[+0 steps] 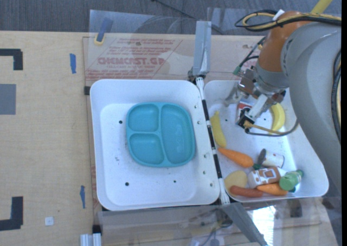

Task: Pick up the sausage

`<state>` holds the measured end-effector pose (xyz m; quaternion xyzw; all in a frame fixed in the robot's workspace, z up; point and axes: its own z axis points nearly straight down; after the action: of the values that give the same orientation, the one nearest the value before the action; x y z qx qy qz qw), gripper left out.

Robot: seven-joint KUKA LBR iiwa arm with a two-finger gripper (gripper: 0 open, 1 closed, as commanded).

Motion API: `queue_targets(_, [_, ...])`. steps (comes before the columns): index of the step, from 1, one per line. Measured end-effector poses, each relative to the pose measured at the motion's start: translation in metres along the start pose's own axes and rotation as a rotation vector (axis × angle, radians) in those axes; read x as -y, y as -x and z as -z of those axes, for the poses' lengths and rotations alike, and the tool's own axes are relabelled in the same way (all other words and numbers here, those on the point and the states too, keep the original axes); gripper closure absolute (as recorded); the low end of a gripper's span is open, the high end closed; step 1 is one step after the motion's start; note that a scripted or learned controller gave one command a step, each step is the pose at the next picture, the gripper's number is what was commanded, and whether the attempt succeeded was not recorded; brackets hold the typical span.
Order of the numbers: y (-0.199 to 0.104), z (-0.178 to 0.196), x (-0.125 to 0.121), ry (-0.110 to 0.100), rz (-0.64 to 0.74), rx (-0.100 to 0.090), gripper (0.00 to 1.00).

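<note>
The sausage (245, 192) is a reddish-brown link lying along the front wall of the right bin (309, 159), just below a pale potato (236, 178) and beside an orange carrot (271, 189). My gripper (245, 109) hangs over the back half of the same bin, well behind the sausage and apart from it. Its fingers stand open with only the bin floor showing between them. The grey arm with its orange band (282, 31) comes in from the upper right.
The right bin also holds a yellow banana (218, 129) by the left wall, a second banana (278, 117) under the arm, a carrot (236, 156), a white bottle (271, 159), a small carton (264, 175) and a green item (293, 180). The left bin (108, 147) holds a blue divided plate (161, 134).
</note>
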<state>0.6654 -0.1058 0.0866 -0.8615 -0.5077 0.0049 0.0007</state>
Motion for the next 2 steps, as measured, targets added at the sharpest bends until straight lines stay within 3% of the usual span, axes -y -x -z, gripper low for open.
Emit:
queue_targets(1, [0.005, 0.000, -0.001, -0.020, -0.231, -0.004, 0.00])
queue_targets(2, [-0.006, 0.000, 0.015, 0.001, -0.581, -0.007, 0.00])
